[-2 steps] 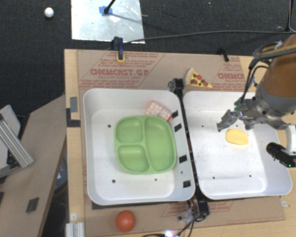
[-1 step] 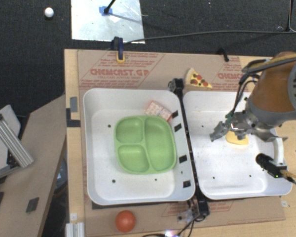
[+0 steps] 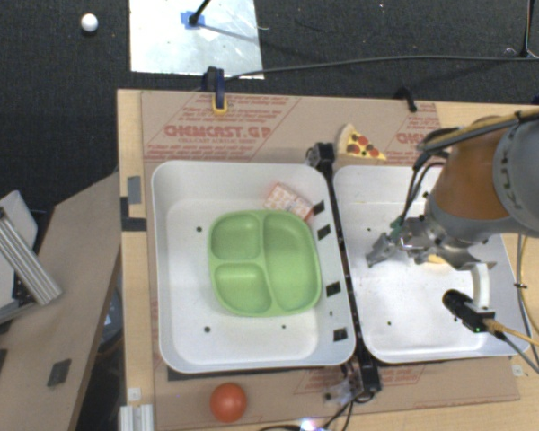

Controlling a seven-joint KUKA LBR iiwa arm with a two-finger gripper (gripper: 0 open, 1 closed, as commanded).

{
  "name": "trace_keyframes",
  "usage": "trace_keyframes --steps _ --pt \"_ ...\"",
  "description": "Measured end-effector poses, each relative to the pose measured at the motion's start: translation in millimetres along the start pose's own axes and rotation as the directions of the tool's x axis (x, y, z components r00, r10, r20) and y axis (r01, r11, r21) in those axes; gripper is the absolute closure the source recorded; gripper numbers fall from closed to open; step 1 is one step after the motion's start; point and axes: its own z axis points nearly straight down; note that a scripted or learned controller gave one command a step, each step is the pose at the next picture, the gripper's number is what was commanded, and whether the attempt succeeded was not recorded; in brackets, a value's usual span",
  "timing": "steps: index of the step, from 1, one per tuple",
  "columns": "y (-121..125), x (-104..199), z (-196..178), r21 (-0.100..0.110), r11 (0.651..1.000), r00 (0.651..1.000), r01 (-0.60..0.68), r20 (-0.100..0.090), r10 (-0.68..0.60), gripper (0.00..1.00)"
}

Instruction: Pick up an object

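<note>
My gripper (image 3: 384,248) hangs low over the right bin (image 3: 386,330), near its left-middle part, with the grey and orange arm reaching in from the right. I see nothing held in it. In the left bin (image 3: 180,330) lies a green divided plate (image 3: 262,263). A pink and white packet (image 3: 290,200) rests at the plate's far edge. A toy pizza slice (image 3: 361,144) lies on the board behind the right bin.
An orange-red ball (image 3: 227,400) sits on the bench in front of the left bin. A small white ball (image 3: 90,22) lies far back left on the dark floor. Black clips (image 3: 332,290) line the divider between the bins.
</note>
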Motion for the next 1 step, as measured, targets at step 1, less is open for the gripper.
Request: trace_keyframes --steps 1 --pt "0.4 0.4 25.2 -0.001 1.0 1.0 0.0 0.001 0.0 0.0"
